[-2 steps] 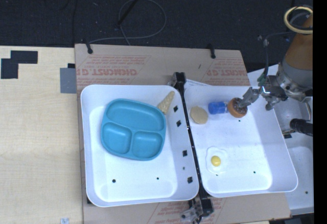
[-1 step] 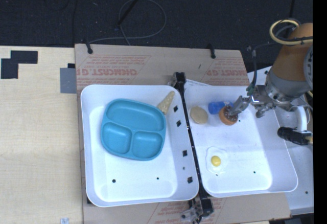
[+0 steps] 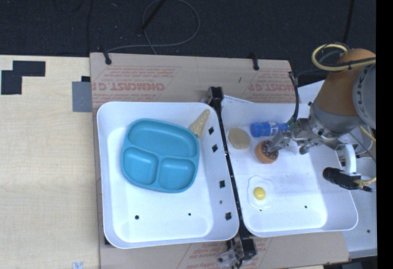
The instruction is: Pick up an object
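My gripper (image 3: 281,141) reaches in from the right and hangs low over the right bin (image 3: 307,215). Its tip is just above and right of a small round orange-brown object (image 3: 266,153), and whether they touch is unclear. A blue cylinder (image 3: 265,129) lies just behind the tip. Farther left rests a tan round disc (image 3: 239,138). A toy fried egg (image 3: 260,193) lies nearer the front of the same bin.
The left bin (image 3: 153,225) holds a blue divided plate (image 3: 160,156) and a tan cone (image 3: 199,123) by its back right corner. A black divider (image 3: 226,166) separates the bins. A black-tipped part of the arm (image 3: 345,178) overhangs the right bin's right edge.
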You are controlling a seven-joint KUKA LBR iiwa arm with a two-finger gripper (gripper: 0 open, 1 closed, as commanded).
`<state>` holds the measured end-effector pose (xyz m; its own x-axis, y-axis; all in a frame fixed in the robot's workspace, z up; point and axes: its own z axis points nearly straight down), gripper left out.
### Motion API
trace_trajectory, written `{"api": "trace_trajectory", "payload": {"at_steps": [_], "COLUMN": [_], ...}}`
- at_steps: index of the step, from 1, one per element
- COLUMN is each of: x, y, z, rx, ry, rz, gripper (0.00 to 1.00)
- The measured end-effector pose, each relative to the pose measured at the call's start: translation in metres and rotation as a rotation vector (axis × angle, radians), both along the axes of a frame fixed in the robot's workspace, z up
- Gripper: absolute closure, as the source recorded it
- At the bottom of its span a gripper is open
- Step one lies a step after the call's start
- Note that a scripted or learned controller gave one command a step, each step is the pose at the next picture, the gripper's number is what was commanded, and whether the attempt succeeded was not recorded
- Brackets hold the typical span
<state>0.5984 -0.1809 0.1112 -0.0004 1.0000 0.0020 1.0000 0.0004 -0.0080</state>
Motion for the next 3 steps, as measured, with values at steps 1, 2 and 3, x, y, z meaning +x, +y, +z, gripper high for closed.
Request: {"api": "trace_trajectory", "payload": {"at_steps": [1, 2, 3], "x": [0.002, 0.004, 0.003], "y": [0.000, 0.001, 0.000], "z": [-0.020, -0.007, 0.035], "rx": [-0.003, 0.004, -0.003], "ry": [-0.009, -0.014, -0.009], "rz": [0.000, -0.001, 0.000], "gripper": [0.00, 1.00, 1.00]}}
